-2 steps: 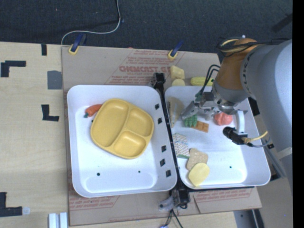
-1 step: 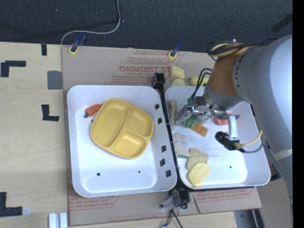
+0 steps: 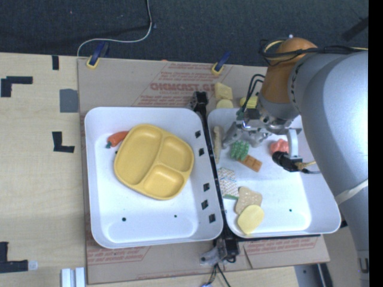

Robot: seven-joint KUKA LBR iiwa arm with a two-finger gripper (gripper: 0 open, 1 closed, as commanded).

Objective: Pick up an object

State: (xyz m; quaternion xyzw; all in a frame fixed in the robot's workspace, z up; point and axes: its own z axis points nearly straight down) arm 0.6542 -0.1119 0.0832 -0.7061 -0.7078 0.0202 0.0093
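- Left bin (image 3: 99, 220): the yellow divided plate (image 3: 154, 160) fills its middle; bare floor runs along the lower edge.
- Right bin (image 3: 317, 217): the arm (image 3: 335, 118) covers its upper right; small items crowd the upper left and the lower left, with bare floor at lower right.

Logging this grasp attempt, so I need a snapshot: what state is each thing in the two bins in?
Yellow divided plate: upright, flat in the left bin.
Orange piece: lying beside the plate's far-left edge.
Green item: lying in the right bin, just below the gripper.
Small orange block: lying flat.
Tan cracker: flat, touching the yellow round piece.
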